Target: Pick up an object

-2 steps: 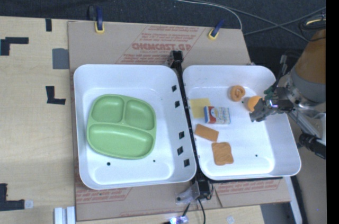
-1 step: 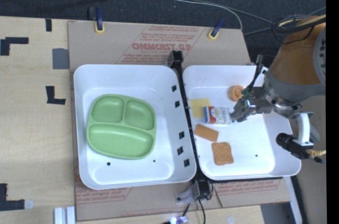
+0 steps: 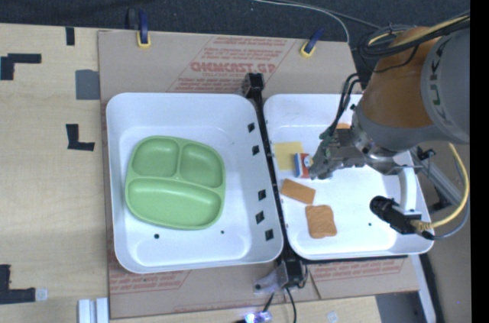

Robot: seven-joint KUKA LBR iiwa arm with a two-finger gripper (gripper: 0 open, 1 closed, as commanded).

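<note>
My gripper (image 3: 318,168) reaches down into the right bin (image 3: 359,236) near its left side. Right beside the fingertips lies a small red and blue object (image 3: 305,163), touching or nearly touching them. A yellow square piece (image 3: 287,154) lies just left of it. An orange flat piece (image 3: 298,192) sits below the gripper, and a tan toast-like piece (image 3: 321,221) lies nearer the front. The arm's body hides the bin's right part.
The left bin (image 3: 122,115) holds a green divided plate (image 3: 176,182). A black divider (image 3: 263,153) runs between the bins. A black handle-like part (image 3: 393,215) of the arm hangs over the right bin's front right.
</note>
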